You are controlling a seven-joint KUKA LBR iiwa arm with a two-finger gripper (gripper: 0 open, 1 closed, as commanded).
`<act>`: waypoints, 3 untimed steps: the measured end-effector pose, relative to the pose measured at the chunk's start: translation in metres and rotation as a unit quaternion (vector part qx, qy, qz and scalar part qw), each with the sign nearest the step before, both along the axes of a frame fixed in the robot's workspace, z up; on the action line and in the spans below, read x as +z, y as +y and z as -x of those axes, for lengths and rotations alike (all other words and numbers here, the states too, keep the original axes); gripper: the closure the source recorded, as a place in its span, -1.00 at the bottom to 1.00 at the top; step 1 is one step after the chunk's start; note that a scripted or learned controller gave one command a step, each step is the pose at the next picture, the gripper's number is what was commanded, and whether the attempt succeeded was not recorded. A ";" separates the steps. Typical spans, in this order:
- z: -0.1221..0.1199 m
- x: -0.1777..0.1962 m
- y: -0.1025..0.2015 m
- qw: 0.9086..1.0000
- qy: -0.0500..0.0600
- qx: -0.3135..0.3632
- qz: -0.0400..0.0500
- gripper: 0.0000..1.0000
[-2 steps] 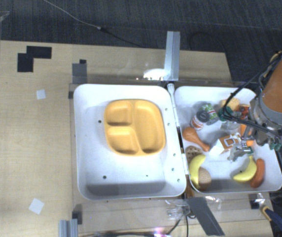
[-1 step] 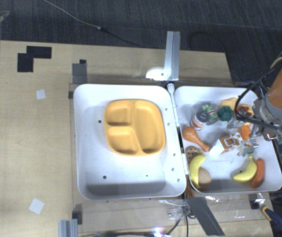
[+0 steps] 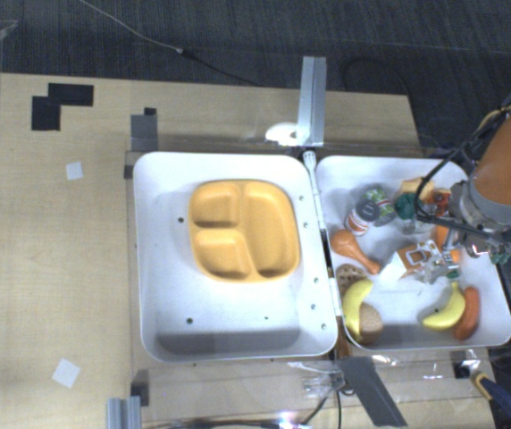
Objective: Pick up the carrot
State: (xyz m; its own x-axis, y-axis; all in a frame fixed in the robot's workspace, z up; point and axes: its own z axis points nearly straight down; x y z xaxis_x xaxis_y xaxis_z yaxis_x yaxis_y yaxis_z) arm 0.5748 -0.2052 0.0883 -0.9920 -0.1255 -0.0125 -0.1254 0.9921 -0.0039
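Jaws sit in clutter, apart from the carrot (image 3: 356,250); grip state unreadable. Likely fault: closing on a neighbouring toy.

**Right bin crowded, left bin roomy**

The right bin (image 3: 502,327) is packed: the carrot (image 3: 355,248) at its left side lies hemmed by a can (image 3: 363,214) above and a bun (image 3: 351,274) just below. The arm (image 3: 506,172) hangs over its right half. In the left bin (image 3: 162,266), bare floor rings a yellow tray (image 3: 240,229) at frame centre
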 end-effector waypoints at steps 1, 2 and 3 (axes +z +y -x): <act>0.029 0.000 0.000 0.999 0.000 0.033 0.000 -1.00; -0.091 0.000 -0.006 0.999 0.013 -0.041 0.000 -1.00; -0.032 0.000 0.001 0.992 0.000 -0.124 -0.002 -1.00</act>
